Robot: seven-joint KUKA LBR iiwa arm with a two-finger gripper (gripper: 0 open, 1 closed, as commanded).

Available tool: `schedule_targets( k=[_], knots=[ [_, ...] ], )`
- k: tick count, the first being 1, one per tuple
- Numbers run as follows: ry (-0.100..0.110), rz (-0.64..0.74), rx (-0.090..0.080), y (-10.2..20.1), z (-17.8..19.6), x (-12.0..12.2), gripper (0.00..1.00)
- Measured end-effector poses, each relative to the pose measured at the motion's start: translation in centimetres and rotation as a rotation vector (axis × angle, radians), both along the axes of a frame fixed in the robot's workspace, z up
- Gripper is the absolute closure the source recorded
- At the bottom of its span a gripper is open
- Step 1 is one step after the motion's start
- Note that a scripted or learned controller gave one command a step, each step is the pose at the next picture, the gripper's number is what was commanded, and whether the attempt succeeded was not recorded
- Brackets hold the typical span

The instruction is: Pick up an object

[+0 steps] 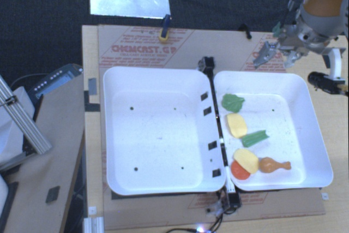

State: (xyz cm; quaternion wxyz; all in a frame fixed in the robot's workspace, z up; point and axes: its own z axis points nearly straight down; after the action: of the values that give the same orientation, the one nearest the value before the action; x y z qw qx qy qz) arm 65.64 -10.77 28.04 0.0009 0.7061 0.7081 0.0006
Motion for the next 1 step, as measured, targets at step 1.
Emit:
schedule_targets(
  k=[1],
  knots=[
    [-0.004,0.003,0.0,0.02,1.15,0.09,1.0]
  ],
)
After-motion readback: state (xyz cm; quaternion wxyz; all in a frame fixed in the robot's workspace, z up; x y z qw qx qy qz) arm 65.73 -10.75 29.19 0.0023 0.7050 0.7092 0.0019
